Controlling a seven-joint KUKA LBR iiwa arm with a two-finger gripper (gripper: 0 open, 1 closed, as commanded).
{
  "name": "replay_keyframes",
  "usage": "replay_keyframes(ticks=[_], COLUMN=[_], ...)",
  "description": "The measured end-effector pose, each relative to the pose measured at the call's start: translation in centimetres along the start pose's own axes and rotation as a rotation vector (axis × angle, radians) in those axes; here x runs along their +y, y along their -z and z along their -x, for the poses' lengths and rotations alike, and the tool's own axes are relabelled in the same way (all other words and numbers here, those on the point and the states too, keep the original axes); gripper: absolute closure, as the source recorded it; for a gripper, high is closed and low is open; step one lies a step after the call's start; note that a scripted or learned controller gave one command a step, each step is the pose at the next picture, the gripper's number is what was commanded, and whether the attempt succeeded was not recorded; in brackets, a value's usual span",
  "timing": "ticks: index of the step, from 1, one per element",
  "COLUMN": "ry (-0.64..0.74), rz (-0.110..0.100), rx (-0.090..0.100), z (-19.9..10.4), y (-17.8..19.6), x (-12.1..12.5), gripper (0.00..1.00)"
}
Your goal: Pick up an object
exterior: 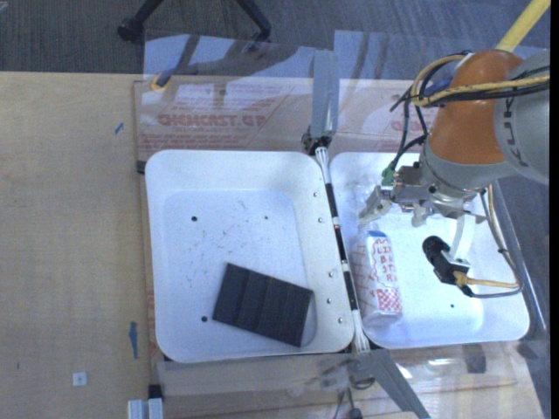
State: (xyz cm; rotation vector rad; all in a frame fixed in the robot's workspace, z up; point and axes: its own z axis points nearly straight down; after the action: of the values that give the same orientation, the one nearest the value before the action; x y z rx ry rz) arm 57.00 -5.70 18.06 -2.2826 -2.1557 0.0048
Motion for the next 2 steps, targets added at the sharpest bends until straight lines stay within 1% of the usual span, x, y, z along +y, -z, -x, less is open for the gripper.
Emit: replay_keyframes(ticks=[1,2], ry=[0.022,0.086], rz=[0.011,0.022], rx=[0.001,-0.001], z=[3.8,5.9], y=[-9.3,-9.2], x=[-0.6,-3.5], gripper=[0.00,0.00])
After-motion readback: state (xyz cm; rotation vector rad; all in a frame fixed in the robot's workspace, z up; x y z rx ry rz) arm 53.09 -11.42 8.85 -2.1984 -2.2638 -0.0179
